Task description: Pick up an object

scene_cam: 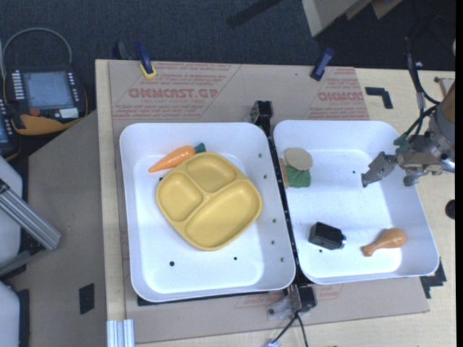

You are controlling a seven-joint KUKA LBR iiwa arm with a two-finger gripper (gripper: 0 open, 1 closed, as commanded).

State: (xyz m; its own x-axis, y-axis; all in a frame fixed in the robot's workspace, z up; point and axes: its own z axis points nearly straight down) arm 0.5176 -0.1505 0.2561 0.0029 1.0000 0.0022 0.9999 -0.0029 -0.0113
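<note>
I read the gripper over the right bin, fingers apart, nothing between them; drumstick lies at its 6 o'clock, long axis running 8-to-2.

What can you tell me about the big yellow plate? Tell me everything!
The yellow plate looks like smooth plastic, with rounded corners and three sunken sections: two smaller ones toward the top, one larger below. All three hold nothing. It lies flat, turned at an angle, in the middle of the left bin. A toy carrot lies right against its upper left edge.
</note>
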